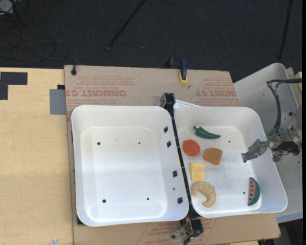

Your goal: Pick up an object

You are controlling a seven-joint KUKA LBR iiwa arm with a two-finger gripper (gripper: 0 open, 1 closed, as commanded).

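The right bin (265, 203) holds several toy foods. A green pepper (207, 132) lies near its back. A red disc (191, 147) and a brown waffle-like piece (212, 155) sit side by side in the middle. In front of them lie a yellow block (197, 171) and a tan croissant (204, 193). A watermelon slice (253, 191) rests against the right wall. My gripper (251, 154) hangs over the right side of this bin, above the watermelon slice and to the right of the waffle piece. Nothing shows in its grasp.
The left bin (81, 137) stands beside the right one, with a black clamped divider (175, 157) between them. Both rest on a cardboard sheet (117, 88) on the wooden bench. The arm's wrist and cables (285, 137) sit at the right bin's edge.
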